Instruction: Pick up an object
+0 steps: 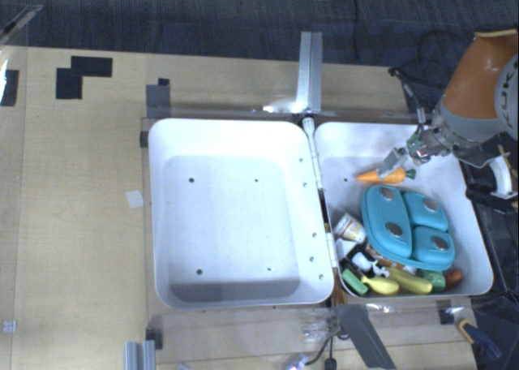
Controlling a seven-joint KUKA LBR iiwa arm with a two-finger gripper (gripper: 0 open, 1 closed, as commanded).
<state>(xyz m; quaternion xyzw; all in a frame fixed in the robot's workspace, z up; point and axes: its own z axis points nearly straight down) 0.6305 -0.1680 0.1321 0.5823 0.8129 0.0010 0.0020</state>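
Gripper point(403, 159) low over the upper middle of the right bin point(478, 234), tip at the green end of the carrot point(381, 174); whether it is spread or pinched cannot be told from this angle, and nothing is plainly seen between its tips, so no hold is claimed; carrot lies flat, orange body pointing left, just above the blue tray point(407, 228) and close to but apart from it; tray tilted, taking up the middle of the bin; below and left of it a heap at the near wall: banana point(397, 284), a green piece point(353, 282), a black-and-white piece point(359, 263), a small pale cup point(349, 228), something red point(453, 277) at the lower right; judged step: at or just before the grasp on the carrot, lift not yet begun; next move calls for a firm close on the carrot's leafy end, then a straight rise, since a pinch that far off centre may let the body swing or slip; room: far wall of the bin close behind the gripper, divider to the left some way off, tray edge near below, so vertical is the free direction; arm point(482, 88) enters from the right above the bin rim; left bin point(166, 222) offers wide floor for a set-down.
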